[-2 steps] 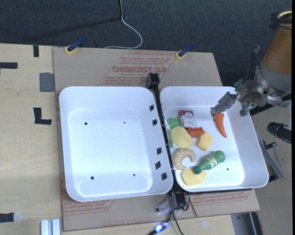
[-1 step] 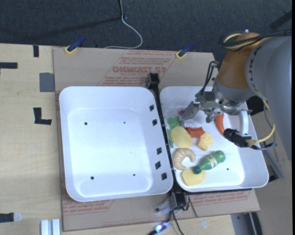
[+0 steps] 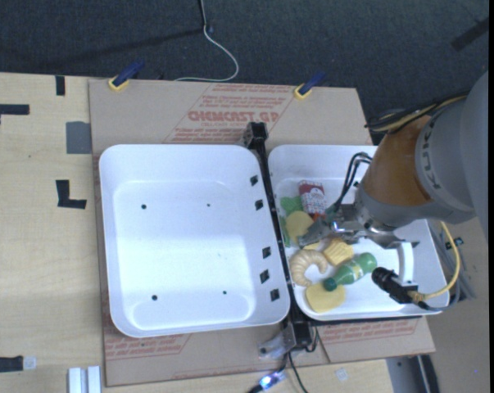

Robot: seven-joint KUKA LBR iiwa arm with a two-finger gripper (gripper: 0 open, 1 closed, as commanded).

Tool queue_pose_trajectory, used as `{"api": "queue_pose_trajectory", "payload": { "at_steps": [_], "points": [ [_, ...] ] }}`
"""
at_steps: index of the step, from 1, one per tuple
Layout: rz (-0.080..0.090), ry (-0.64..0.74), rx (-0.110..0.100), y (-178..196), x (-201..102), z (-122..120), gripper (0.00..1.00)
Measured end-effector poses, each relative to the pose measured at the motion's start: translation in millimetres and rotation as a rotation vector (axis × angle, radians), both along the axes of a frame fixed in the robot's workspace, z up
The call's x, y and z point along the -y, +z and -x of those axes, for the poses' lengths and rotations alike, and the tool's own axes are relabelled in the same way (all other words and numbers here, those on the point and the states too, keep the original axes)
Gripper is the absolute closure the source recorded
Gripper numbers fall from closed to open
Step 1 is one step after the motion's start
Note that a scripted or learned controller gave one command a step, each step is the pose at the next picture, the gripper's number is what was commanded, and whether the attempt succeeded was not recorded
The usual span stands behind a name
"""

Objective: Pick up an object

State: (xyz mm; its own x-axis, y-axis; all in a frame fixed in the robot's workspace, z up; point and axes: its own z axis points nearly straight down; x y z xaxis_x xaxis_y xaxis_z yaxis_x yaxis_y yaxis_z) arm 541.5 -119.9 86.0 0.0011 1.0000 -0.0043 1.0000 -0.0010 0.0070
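Your gripper is down among the toy food in the right bin, near its left wall, but you cannot tell how it is set or whether anything is caught. Judge the pick as not yet done: nothing is lifted. Count one croissant, one green bottle, one yellow piece, one red-and-white item. The left bin sits alongside.

— What colours were the bins?
— Both bins were plain white, on brown cardboard with red lettering.
— And the toys?
— A green bottle, a tan croissant, a yellow piece. The arm was grey with an orange band.
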Motion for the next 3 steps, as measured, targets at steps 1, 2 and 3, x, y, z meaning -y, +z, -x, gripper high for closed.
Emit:
{"api": "queue_pose_trajectory", "payload": {
  "at_steps": [1,2,3],
  "points": [
    [-0.002,0.003,0.003,2.4,21.4,10.0,0.00],
    [0.002,0.000,0.006,2.5,-7.6,55.5,0.00],
    [-0.003,0.004,-0.003,-1.3,6.3,-19.2,0.00]
  ]
}}
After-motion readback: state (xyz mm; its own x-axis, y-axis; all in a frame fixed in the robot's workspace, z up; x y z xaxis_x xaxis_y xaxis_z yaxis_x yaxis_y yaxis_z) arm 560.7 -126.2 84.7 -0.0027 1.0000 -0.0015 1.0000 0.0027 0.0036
